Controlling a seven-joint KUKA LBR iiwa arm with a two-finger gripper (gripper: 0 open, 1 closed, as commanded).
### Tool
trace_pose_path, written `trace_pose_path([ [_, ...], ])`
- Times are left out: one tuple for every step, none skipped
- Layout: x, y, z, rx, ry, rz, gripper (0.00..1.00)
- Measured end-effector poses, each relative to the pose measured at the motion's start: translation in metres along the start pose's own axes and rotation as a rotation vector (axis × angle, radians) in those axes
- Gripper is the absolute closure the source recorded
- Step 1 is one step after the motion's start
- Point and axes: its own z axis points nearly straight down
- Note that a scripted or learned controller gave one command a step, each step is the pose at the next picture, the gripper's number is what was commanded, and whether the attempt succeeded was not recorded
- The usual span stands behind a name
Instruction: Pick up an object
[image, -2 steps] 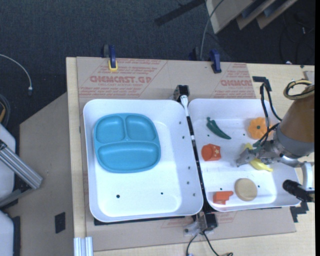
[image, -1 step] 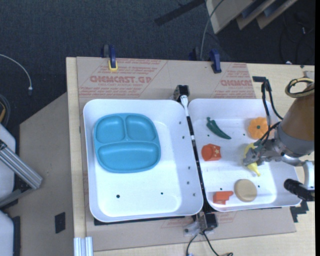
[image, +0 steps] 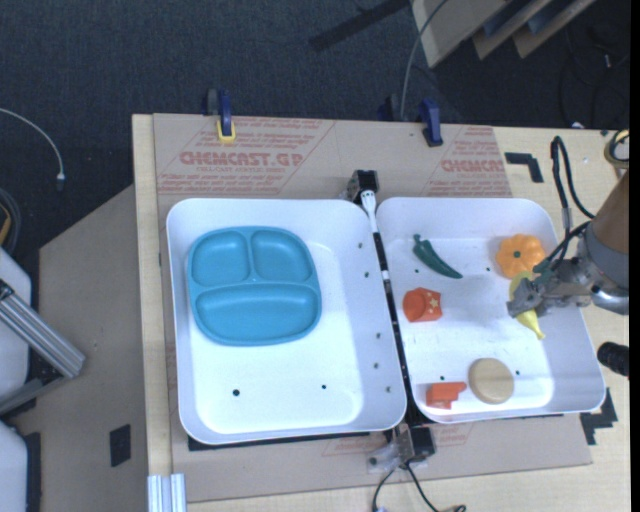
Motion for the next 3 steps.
trace_pose_path([
  [-0.001, 0.002, -0.047, 0.0, 0.0, -0.001, 1.0],
  [0.061, 0.005, -0.056, 0.006, 0.006, -0.007, 1.0],
  [0.111, 0.012, -0.055, 0.008, 0.006, -0.006, 1.0],
])
